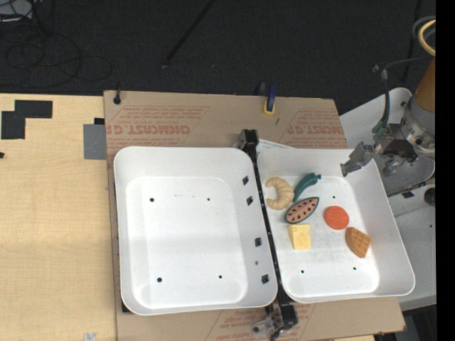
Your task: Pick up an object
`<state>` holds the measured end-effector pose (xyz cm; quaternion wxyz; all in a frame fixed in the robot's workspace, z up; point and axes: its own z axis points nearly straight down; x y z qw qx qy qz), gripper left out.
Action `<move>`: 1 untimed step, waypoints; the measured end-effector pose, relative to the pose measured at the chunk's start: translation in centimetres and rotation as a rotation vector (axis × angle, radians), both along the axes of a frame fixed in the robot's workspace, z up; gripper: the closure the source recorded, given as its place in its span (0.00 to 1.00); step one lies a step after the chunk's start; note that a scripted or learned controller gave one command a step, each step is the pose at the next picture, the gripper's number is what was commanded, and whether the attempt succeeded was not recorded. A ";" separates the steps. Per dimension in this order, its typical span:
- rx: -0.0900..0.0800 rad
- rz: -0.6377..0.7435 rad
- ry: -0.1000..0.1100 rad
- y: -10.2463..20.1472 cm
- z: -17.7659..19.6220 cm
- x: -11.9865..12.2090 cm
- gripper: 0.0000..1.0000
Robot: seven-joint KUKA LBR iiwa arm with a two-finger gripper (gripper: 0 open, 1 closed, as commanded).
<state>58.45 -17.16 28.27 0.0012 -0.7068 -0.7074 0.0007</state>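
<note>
Croissant (280,192) upright lengthwise, teal piece (306,184) diagonal

A: What's lying in the right bin (398,261)?

B: Five small things. A tan croissant (280,191) is curling near the divider, a teal piece (306,183) is slanting just beside it, and a brown oval with dark spots (303,209) is lying below them.

A: And the others?

B: A yellow block (300,236) is sitting under the oval, an orange disc (337,217) is lying to its right, and a brown waffle-like piece (358,242) is lying near the disc.

The right bin (384,275) holds a croissant (280,192), cheese (301,237) and a tomato (337,217), with the gripper (370,155) at its two o'clock edge.
</note>
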 end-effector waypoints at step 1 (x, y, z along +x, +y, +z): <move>0.006 0.001 0.016 5.2 -14.1 -3.1 0.00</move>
